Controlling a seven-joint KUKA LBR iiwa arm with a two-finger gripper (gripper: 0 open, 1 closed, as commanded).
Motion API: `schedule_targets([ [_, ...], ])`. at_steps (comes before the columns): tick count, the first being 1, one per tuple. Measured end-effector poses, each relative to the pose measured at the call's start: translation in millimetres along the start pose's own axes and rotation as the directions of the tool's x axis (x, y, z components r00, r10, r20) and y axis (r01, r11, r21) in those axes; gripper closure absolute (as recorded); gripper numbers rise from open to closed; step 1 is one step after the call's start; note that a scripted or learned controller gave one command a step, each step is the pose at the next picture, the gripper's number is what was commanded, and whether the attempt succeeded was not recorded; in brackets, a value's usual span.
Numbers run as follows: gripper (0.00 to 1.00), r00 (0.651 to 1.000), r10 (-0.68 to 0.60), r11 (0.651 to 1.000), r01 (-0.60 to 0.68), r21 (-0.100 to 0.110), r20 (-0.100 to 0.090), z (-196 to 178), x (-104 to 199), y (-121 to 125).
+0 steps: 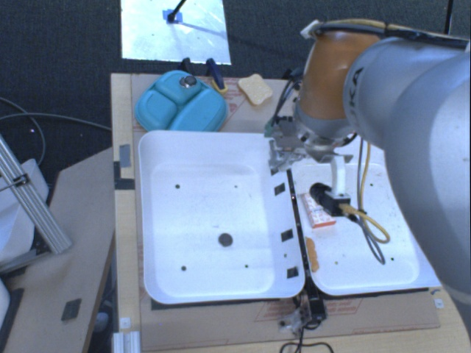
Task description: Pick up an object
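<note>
My gripper (pixel 280 158) hangs over the divide between the two bins, near the back edge, under the orange-banded wrist. A small dark round disc (pixel 225 239) lies alone on the floor of the left bin (pixel 169 190). In the right bin (pixel 383 271) a small red and white box (pixel 321 218) lies near the left wall, and a thin tan piece (pixel 312 254) rests in front of it. The gripper is well behind and above these things, and nothing is seen in it.
Behind the bins a blue lidded container (pixel 181 103) sits on the bench, with a tan sponge-like piece (pixel 255 89) and a blue pen (pixel 215 72) next to it. A shiny sheet (pixel 174 19) lies farther back. The grey arm covers the right bin's far right side.
</note>
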State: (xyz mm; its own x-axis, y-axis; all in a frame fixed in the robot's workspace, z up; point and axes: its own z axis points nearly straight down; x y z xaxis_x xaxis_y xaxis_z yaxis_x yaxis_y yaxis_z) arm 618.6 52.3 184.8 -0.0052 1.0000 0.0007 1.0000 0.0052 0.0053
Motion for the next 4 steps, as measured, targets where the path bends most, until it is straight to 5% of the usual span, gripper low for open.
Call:
schedule_targets([
  [1,1.00,1.000,0.005,1.000,-0.005,0.009,0.000,1,2,-67],
  [2,1.00,1.000,0.000,1.000,0.000,-0.011,-0.001,-137,7,-54],
  [3,1.00,1.000,-0.001,1.000,0.001,0.004,0.001,7,22,17],
  [4,1.00,1.000,0.008,1.000,-0.008,0.001,0.002,0,-26,30],
])
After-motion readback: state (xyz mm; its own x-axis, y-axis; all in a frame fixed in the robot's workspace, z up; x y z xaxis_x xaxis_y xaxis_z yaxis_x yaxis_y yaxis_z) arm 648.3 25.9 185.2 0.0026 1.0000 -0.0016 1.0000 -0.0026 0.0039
